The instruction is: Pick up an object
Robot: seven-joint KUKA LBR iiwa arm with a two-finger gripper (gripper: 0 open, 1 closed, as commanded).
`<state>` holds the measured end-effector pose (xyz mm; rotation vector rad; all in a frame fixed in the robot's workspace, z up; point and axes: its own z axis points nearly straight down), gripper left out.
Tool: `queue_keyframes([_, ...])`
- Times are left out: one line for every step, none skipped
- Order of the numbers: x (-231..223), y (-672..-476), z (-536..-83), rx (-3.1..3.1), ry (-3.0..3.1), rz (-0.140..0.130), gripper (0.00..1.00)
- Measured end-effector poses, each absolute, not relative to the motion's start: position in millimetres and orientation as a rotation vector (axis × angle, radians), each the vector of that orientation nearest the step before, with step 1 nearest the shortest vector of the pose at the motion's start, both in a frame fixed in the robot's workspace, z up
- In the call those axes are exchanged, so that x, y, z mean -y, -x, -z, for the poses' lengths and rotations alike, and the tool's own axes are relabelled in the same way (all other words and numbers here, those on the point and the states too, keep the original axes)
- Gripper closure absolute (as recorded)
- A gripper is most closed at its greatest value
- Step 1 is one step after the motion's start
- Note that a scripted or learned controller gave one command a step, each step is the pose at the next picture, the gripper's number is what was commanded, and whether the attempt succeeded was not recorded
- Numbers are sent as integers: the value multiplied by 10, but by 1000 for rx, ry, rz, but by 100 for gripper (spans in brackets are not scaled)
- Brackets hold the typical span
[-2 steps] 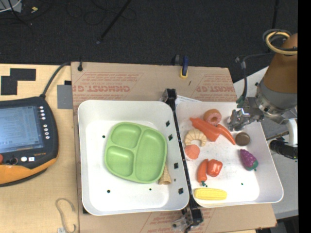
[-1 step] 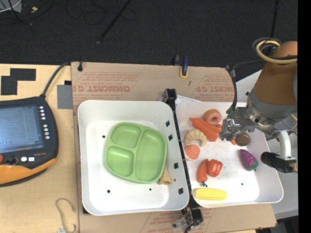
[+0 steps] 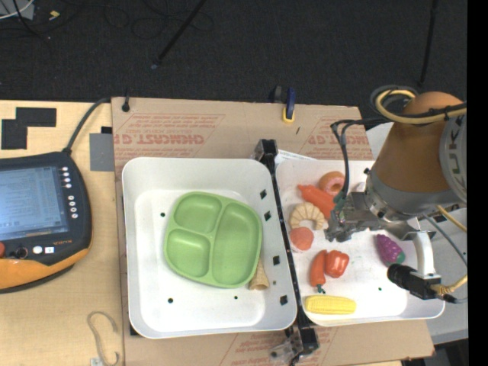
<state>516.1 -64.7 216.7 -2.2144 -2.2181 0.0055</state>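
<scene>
Objects for picking, all toy food, are gathered in the right bin [image 3: 366, 305], in the lower right of the frame. Largest to smallest, the scene is listed as follows. The arm [image 3: 415, 155], grey with an orange band, is seen at the right side of the frame, above the right bin. The left bin [image 3: 145, 311] is placed in the centre of the frame, and a green divided plate [image 3: 213, 239] lies inside it; a small cone-shaped piece [image 3: 259, 279] is seen just at the lower right edge of the plate. A control tablet [image 3: 38, 216] rests at the left edge of the frame.

In the right bin, a corn cob [image 3: 329, 305] lies along the lower wall. A carrot [image 3: 317, 197] and a ring-shaped piece [image 3: 332, 181] are found near the upper left of this bin, with a pale shrimp-like piece [image 3: 308, 216] and a pink round piece [image 3: 302, 239] below them. A red pepper [image 3: 329, 264] lies nearer the middle, and a purple piece (perhaps grapes) [image 3: 389, 247] lies to the right.

The gripper [image 3: 341, 221] is located low over the bin, just right of the shrimp-like piece. Whether it is spread or closed cannot be told, and nothing is seen held in it.
</scene>
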Motion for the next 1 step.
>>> queue_keyframes([523,-5185,-2270,2222,2219,-1,100])
